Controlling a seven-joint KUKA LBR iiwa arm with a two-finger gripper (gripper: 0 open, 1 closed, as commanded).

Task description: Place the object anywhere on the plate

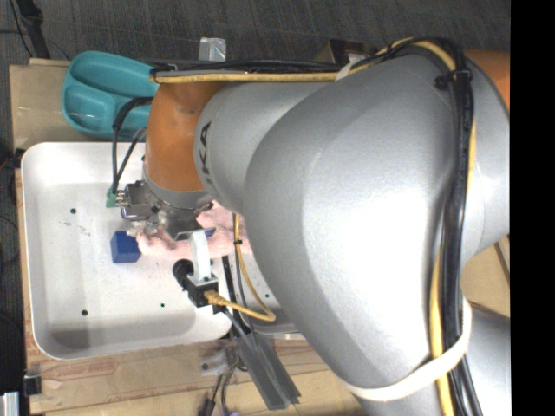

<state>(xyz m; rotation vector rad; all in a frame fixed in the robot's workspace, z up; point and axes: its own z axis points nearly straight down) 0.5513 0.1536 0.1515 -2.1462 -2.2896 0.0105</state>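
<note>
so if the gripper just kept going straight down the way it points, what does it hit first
Likely the pink plate lying under the gripper in the white bin; the blue block sits just beside that line. Depth is unclear.

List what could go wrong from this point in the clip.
1. The blue block lies loose on the bin floor beside the gripper, so a grasp may miss or nudge it away.
2. The arm hides the pink plate almost entirely, so placement is hard to check.
</note>
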